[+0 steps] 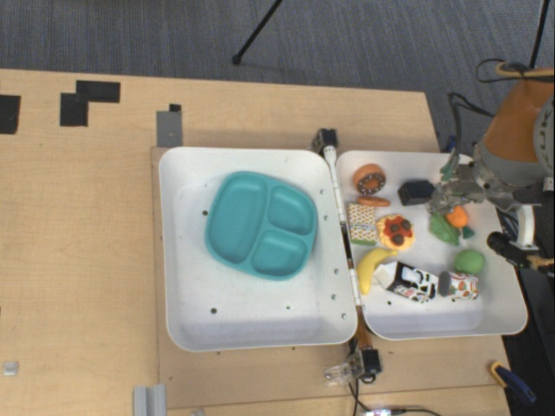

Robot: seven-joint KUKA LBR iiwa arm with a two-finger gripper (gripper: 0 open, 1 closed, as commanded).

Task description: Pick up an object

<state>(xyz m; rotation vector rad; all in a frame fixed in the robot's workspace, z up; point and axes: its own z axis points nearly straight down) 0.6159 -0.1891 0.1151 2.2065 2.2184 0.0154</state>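
Hand (451,199) sits at the right edge of the right bin (434,323), upper right of the frame, low over the toys. Can't tell from this angle how far it is open or whether it has hold of anything; the metal parts blur into each other. Grey arm with the orange band (519,120) enters from the far right.

Just below the hand, touching or nearly so: an orange-and-green toy (453,222), looks like a carrot or similar. Just left of the hand: a small black block (415,191). Below and slightly right: a green round fruit (469,261).

Further left in the same bin: a round donut-like piece (369,179) at the top, a thin red-orange stick (374,202) under it, a patterned square packet (362,223), a yellow piece with red dots (396,230), a banana (371,266) at lower left. Along the bottom: a black-and-white carton (413,282) lying on its side and a small printed cup (464,286). Print on packet, carton and cup is too small to read; no brand legible.

Left bin (186,319), centre of frame: a teal divided plate (260,224), three compartments, well apart from the hand.

Both bins rest on the tabletop (78,258). Black tape patches (87,100) at upper left of the tabletop. Grey carpet (130,16) across the top of the frame.
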